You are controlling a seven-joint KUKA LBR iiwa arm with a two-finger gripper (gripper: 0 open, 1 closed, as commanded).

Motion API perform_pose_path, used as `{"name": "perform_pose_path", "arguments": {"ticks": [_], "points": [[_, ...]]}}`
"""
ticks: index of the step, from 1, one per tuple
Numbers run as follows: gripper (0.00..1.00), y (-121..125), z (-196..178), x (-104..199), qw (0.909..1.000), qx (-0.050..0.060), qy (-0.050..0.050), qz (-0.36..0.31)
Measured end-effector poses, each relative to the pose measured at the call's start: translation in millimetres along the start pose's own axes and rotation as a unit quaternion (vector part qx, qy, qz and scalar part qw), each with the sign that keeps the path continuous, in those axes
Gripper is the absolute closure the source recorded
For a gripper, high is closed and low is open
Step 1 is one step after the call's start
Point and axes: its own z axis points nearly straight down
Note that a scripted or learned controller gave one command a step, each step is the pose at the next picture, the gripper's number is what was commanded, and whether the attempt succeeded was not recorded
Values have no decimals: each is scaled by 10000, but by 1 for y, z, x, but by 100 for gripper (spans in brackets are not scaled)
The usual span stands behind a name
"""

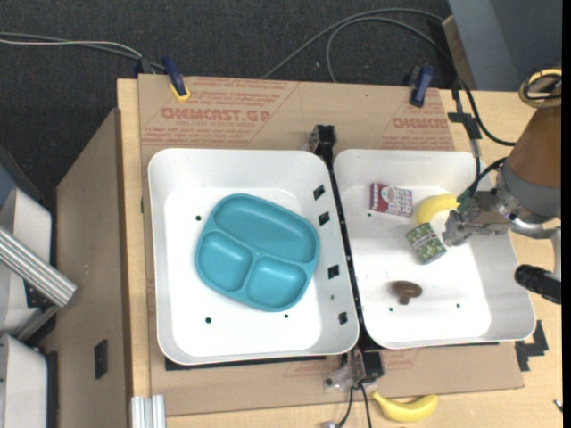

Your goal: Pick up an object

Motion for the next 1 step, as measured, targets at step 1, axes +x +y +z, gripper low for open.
{"name": "perform_pose_path", "arguments": {"ticks": [1], "points": [[100, -9, -54, 0, 10000, -3, -1, 3]]}}
